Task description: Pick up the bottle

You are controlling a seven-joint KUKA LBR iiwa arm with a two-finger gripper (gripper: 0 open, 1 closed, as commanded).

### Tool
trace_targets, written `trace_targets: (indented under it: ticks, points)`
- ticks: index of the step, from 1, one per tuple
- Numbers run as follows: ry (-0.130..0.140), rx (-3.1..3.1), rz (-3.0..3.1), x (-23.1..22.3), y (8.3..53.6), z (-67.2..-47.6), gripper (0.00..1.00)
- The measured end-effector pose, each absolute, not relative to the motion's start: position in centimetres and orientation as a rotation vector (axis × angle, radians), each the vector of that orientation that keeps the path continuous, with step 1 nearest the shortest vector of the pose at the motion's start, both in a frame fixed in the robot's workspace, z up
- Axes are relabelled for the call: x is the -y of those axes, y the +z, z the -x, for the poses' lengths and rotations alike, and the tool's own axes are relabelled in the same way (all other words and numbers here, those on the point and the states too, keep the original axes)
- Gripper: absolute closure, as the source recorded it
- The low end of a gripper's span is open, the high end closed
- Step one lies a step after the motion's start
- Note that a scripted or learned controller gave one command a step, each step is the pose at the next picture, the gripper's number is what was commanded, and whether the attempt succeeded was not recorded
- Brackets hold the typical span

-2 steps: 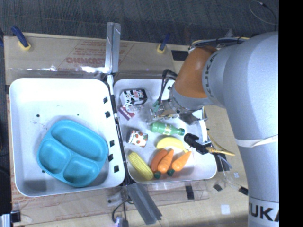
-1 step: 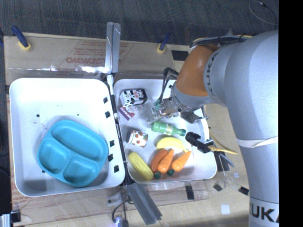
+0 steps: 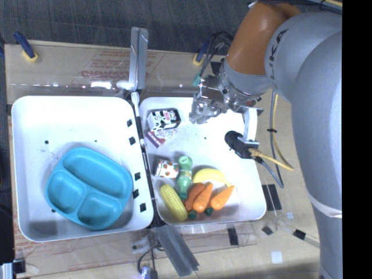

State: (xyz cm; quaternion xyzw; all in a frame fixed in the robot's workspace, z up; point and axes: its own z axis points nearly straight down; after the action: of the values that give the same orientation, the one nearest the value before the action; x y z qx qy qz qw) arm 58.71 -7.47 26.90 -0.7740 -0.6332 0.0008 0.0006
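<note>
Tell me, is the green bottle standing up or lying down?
Lying down. The green bottle rests on its side in the right bin, cap end pointing toward the far wall, between the corn and the carrots.

A single fixed camera looks down at a slant on the bench (image 3: 70,63), from above and toward its near edge. Both white bins fit within the frame: the left bin (image 3: 29,156) sits at 9 o'clock and the right bin (image 3: 250,205) just right of centre, the pair meeting along a divider that runs from 12 toward 6. The far edge of the bench lies at the top, against dark flooring. The arm (image 3: 302,80) enters from 3 o'clock and looms large at 1 to 4 o'clock, much nearer the lens than the bins.
</note>
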Motion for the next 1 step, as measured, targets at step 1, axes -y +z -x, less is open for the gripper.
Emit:
trace_targets:
  ticks: [1]
  points:
    - [0.002, 1.889, 2.509, 7.03, 34.42, -65.68, 1.0]
